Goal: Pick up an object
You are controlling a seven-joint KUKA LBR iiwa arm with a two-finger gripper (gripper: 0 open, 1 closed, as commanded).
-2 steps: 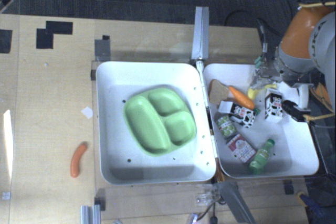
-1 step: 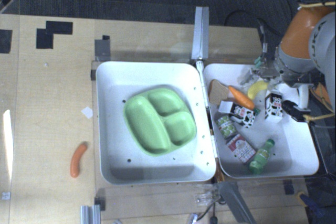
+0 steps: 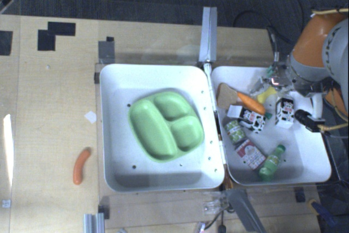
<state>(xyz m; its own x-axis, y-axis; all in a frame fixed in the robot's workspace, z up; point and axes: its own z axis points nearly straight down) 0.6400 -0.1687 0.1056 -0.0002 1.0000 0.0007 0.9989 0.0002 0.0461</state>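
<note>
While the arm reaches over the right bin (image 3: 322,169):
Gripper (image 3: 275,78): at its far edge; grip state cannot be told.
Carrot (image 3: 251,102): centre-left in that bin.
Green bottle (image 3: 271,162): near its front wall.

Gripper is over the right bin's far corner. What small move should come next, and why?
Probably lower straight down. The gripper sits above the right bin, beside the carrot and a small carton, with nothing seen in its grasp. Clutter there is dense, so a short descent seems safest.
</note>
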